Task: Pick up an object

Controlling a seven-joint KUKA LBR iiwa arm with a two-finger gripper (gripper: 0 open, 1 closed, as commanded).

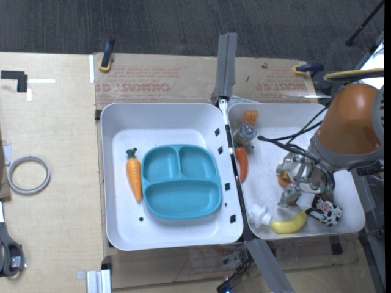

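Your gripper (292,191) is down in the right bin (351,221), near its front half. You can't tell from this angle how the jaws stand, and nothing is visibly caught in them. Closest candidates: a banana (289,224) lying at the front wall just below the gripper, a crumpled white piece (258,214) just left of the banana, and a black-and-white cow-patterned toy (327,211) to its right. A small orange item (283,179) sits right beside the gripper, partly hidden. Further back along the divider you have a carrot (242,163), a grey object (246,133) touching its top end, and an orange block (250,116) near the back wall. Left bin (110,182): teal three-compartment plate (181,180) in the middle, second carrot (134,174) just beside its left edge. On the bench at the far left, a grey tape ring (27,174).
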